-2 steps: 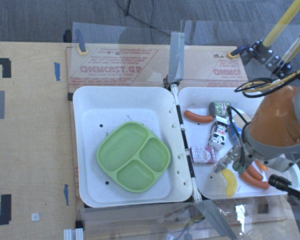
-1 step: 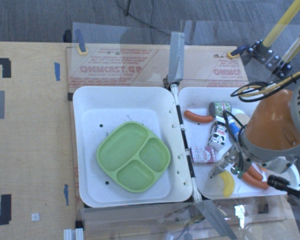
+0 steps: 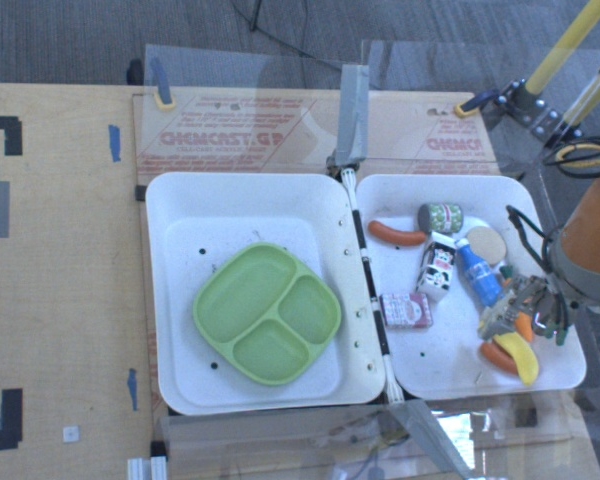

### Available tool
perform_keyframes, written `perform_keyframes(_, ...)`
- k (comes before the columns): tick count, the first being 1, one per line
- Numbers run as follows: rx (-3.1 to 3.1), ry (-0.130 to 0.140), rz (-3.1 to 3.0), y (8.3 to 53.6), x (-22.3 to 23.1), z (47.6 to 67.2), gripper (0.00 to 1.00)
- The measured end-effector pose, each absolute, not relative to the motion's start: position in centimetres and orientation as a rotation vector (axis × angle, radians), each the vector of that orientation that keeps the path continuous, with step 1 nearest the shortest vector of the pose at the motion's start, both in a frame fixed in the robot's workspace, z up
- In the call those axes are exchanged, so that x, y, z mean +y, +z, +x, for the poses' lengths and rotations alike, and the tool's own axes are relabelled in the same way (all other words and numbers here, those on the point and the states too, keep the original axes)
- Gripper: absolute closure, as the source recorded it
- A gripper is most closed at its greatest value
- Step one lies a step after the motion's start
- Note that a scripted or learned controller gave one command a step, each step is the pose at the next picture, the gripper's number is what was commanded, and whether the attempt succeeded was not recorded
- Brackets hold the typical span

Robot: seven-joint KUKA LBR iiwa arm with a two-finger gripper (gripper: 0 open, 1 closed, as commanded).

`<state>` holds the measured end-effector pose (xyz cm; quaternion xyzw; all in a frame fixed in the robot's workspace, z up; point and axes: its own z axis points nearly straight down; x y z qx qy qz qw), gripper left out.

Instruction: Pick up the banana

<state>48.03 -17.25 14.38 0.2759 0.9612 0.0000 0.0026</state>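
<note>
The gripper hangs low over the near right corner of the right bin, its metal parts a tangle from this angle; whether it is released or clenched cannot be told, and nothing can be made out in its grasp. The banana lies just beneath and in front of it, close to the bin's near rim, touching an orange carrot-like piece on its left side. Whether the gripper touches the banana is unclear. A blue bottle lies tilted just beside the gripper toward the bin's middle, with a small black-and-white carton and a pink box farther left. A hot dog sausage and a green-labelled can sit near the far wall. The left bin holds a green divided plate. Both bins rest on the tabletop.
</note>
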Motion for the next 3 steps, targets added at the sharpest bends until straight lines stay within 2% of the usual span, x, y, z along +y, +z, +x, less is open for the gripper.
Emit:
perform_keyframes(1,2.745,0.0,1.518,14.7,-17.3,48.0,1.0)
perform_keyframes(2,2.351,0.0,2.083,9.6,-18.0,47.9,1.0)
perform_keyframes(3,2.377,0.0,2.053,21.5,-8.7,52.7,1.0)
